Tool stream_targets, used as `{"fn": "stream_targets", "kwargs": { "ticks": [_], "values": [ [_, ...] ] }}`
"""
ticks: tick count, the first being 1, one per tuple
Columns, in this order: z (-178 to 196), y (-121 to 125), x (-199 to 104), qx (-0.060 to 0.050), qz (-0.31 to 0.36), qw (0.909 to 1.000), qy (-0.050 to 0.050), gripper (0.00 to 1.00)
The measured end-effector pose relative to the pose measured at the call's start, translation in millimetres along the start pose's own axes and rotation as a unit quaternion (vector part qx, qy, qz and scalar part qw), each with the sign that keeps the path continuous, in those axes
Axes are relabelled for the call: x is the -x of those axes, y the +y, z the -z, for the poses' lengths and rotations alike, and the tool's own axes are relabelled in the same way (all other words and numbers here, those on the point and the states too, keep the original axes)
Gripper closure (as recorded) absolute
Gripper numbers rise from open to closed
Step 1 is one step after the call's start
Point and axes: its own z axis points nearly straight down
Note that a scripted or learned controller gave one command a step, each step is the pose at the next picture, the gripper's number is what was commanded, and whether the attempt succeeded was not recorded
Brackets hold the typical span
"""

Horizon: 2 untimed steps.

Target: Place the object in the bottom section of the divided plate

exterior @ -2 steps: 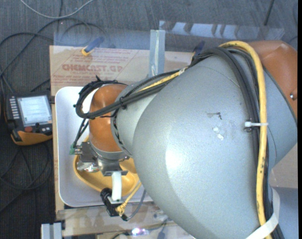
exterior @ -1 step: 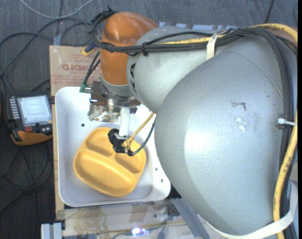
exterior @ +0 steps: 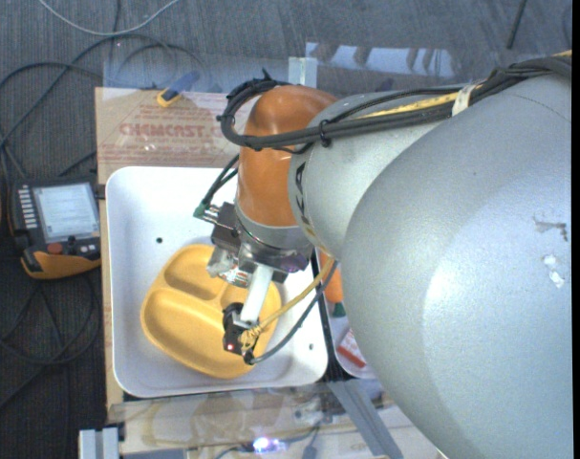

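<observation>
A yellow divided plate (exterior: 180,323) lies in the left white bin (exterior: 137,218), toward its front. A ridge splits the plate into a smaller upper section and a wider lower one. My gripper (exterior: 225,266) hangs over the plate's right side, near the ridge, under the orange wrist band. I cannot make out any object held at the gripper. The arm covers the plate's right edge.
The big grey arm hides most of the right bin; a strip of orange and red things (exterior: 347,347) shows beside it. A cardboard sheet (exterior: 161,137) lies behind the left bin. A handheld controller (exterior: 55,223) and cables sit on the floor to the left.
</observation>
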Motion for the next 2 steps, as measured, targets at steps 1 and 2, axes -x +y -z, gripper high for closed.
{"fn": "stream_targets", "kwargs": {
  "ticks": [1, 2],
  "values": [
    [-9.3, 9.0, 2.2, 0.001, -0.008, 1.0, -0.001, 1.0],
    [-14.5, 7.9, 2.5, 0.001, 0.052, 0.9986, 0.0, 1.0]
  ]
}}
